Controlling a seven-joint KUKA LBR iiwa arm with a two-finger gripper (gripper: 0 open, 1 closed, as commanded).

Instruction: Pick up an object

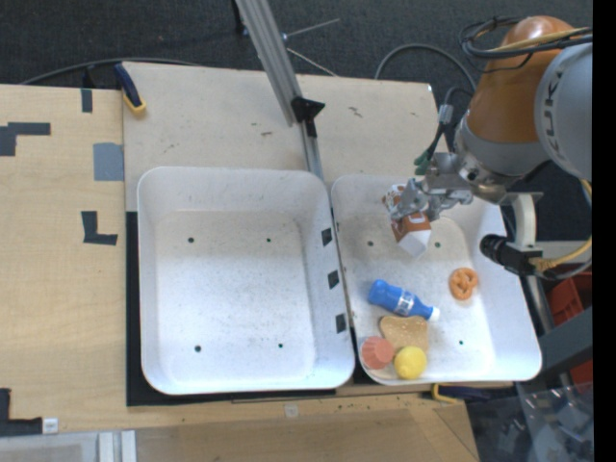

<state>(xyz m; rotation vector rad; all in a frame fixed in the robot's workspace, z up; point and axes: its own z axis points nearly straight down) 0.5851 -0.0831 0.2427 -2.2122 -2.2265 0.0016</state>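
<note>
My gripper [412, 210] hangs over the back part of the right bin [500, 345]. A small brown and white block [414, 233] sits between its fingertips, and the fingers look shut on it. Further forward in the same bin lie a blue bottle [399, 300], an orange pretzel-shaped piece [463, 283], a tan bread slice [405, 330], a red disc [377, 352] and a yellow ball [411, 362].
The left bin [154, 258] stands beside the right one, with a raised divider between them. A slanted metal pole [274, 56] crosses the bench behind the bins. The arm's orange band and cables fill the upper right.
</note>
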